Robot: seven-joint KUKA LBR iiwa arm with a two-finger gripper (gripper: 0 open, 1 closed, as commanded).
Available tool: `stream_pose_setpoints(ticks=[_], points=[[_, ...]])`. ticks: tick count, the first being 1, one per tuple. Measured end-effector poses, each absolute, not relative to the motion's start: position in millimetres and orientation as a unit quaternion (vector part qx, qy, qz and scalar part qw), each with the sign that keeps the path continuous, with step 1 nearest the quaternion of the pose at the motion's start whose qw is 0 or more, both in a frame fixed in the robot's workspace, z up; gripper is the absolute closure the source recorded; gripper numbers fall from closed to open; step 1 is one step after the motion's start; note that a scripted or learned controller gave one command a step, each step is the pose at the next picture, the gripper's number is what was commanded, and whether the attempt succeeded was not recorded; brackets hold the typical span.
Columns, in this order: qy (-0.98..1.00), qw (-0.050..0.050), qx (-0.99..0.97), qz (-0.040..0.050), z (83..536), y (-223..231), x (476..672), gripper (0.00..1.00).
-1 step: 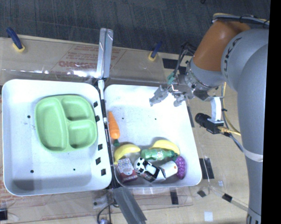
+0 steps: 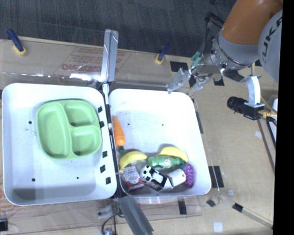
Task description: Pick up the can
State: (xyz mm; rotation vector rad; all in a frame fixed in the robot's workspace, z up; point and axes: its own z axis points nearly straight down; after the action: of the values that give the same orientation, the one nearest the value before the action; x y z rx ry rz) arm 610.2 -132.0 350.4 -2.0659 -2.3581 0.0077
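The can (image 2: 131, 176), small with a red and white label, lies at the front of the right bin (image 2: 157, 107), near the bin's left wall and packed among other items. My gripper (image 2: 183, 84) hangs over the right bin's far right corner, well behind the can and to its right. Its fingers stand apart with nothing between them, so it is open.
Around the can lie an orange carrot (image 2: 118, 132), two yellow fruits (image 2: 131, 158) (image 2: 174, 152), a green bottle (image 2: 164, 162), a black-and-white toy (image 2: 153, 177) and a purple eggplant (image 2: 189, 174). The left bin (image 2: 15, 182) holds a green divided plate (image 2: 68, 128).
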Motion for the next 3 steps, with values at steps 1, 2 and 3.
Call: stream_pose_setpoints(ticks=[1, 2, 3], points=[[-0.788, 0.005, -0.615, 0.0031, 210.3, -140.8, 603.4, 0.00], [-0.782, 0.004, -0.624, 0.0024, 87.9, -123.8, 597.1, 0.00], [-0.771, 0.004, -0.637, 0.0030, 88.0, -97.0, 631.6, 0.00]])
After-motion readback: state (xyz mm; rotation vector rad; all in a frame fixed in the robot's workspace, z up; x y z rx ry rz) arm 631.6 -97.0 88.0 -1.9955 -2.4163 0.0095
